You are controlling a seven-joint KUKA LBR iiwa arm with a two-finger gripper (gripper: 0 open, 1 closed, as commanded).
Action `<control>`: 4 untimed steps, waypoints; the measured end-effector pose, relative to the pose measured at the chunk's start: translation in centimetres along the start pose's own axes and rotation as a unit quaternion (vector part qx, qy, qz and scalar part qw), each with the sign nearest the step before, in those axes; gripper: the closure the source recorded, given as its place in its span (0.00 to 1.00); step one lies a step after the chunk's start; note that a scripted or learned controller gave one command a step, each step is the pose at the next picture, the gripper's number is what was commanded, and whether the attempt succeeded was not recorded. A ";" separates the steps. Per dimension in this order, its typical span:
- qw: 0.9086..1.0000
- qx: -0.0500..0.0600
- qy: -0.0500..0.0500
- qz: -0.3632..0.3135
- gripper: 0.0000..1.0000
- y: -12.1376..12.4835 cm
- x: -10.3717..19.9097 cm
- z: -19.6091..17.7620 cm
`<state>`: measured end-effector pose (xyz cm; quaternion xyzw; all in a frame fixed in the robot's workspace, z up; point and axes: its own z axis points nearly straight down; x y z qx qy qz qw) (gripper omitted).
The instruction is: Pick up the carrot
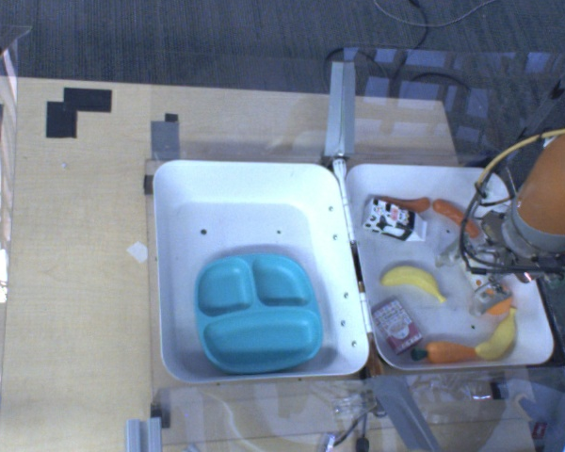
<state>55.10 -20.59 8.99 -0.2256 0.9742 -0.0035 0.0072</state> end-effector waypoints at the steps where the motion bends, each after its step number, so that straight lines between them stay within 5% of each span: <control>1: 1.000 0.002 -0.002 -0.019 0.00 2.2 4.4 -0.2; 2: 1.000 0.004 -0.004 -0.019 1.00 2.0 4.1 -1.4; 3: 1.000 0.004 -0.004 -0.019 0.00 2.0 4.1 -1.4; 4: 1.000 0.007 -0.009 -0.019 1.00 1.9 3.7 -2.6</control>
